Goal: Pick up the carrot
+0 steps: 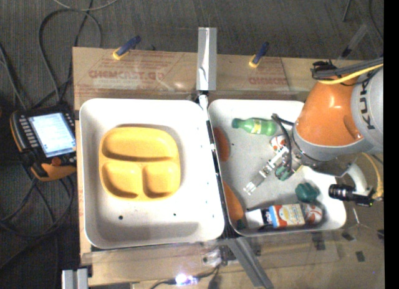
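Nearest you, along the front wall of the right bin (340, 219), a juice carton (290, 215) is lying on its side, and just left of it one orange carrot-like piece (233, 203) is sitting in the front-left corner, pressed against the wall. You are seeing a second orange piece (221, 144) further back along the same left wall, so you are counting two candidates for the carrot, and I cannot tell you which one the program is targeting. A small teal object (307, 190) is resting just behind the carton. The jaws (269, 170) are hanging over the middle of the bin floor, pointing toward the left wall, well apart from both orange pieces; whether they are spread or closed I cannot tell, and nothing is showing between them. One green bottle (254, 125) is lying at the back. In my judgement the main risk is coming from the wall: both pieces are hugging it, so one side of the jaws may be striking the rim or skidding off the carrot instead of getting behind it. The carton beside the front piece may also be getting nudged. In the left bin (87, 175) one yellow three-compartment tray (141, 162) is sitting. Beyond, two clamps are gripping the counter's (162, 73) back edge.
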Motion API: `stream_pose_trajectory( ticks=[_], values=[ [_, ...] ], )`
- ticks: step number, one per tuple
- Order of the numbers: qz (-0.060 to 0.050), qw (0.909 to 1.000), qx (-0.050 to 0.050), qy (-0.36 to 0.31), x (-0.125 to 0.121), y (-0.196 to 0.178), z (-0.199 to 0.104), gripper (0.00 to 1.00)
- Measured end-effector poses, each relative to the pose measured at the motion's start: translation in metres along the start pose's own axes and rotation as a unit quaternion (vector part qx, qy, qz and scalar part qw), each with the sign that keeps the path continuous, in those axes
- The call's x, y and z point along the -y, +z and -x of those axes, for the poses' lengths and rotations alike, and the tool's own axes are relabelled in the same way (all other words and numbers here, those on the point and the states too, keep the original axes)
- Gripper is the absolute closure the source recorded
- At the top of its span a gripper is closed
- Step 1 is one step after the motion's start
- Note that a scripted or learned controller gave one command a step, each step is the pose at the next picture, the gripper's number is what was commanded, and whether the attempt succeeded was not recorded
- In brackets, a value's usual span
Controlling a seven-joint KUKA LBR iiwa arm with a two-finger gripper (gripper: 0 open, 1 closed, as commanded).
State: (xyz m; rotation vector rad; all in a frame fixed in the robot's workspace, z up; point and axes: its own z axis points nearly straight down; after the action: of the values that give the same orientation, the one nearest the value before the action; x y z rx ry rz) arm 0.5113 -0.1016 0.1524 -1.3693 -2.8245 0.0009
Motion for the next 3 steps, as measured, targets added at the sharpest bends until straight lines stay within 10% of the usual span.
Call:
stream_pose_trajectory(
  ticks=[1, 3],
  values=[
    [0.000, 0.9784, 0.000, -0.207, -0.052, -0.031, -0.111, 0.00],
    [0.001, 0.9101, 0.001, -0.414, -0.058, -0.031, -0.088, 0.00]
  ],
)
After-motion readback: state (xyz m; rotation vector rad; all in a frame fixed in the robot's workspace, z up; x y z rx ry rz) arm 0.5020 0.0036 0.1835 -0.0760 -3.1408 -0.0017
